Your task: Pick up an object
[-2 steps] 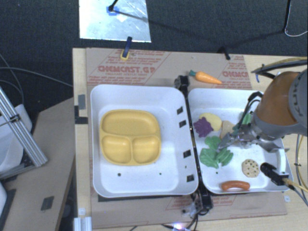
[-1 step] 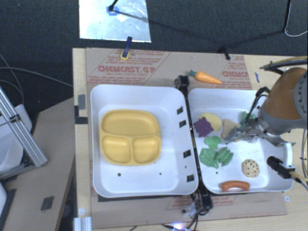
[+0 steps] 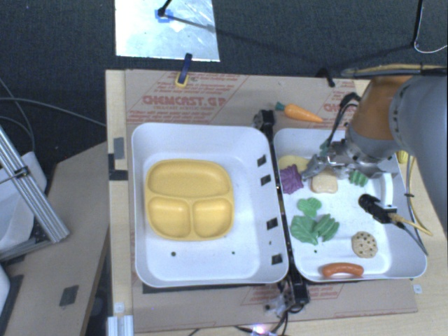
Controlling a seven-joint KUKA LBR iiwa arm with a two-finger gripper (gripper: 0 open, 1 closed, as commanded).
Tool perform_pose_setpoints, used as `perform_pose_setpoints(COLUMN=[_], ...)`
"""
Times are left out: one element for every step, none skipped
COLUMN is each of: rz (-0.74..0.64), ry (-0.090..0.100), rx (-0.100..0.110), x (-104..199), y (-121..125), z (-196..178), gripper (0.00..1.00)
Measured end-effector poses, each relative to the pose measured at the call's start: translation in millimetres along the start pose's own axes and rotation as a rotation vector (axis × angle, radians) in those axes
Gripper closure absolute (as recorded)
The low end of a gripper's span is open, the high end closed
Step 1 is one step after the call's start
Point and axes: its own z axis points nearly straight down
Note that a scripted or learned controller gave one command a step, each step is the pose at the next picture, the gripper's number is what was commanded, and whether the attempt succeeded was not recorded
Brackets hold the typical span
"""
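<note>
Tool (image 3: 323, 165) sits low in the right bin (image 3: 413, 257), right over the pale tan piece (image 3: 325, 183), and you can't tell if it's wide or narrow from this angle. Going off that tan piece: purple cabbage (image 3: 291, 179) just left of it, green leafy bits (image 3: 313, 224) below, cookie (image 3: 364, 243) and sausage (image 3: 341, 270) further down. Carrot (image 3: 299, 113) lies up on the tabletop (image 3: 210, 96). Yellow divided tray (image 3: 189, 198) fills the left bin (image 3: 140, 152).
</note>
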Motion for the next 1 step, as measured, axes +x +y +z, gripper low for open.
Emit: perform_pose_setpoints(rz=[0.005], ry=[-0.001], rx=[0.002], x=[-3.7], y=[-2.5], z=[-10.3], gripper=[1.0])
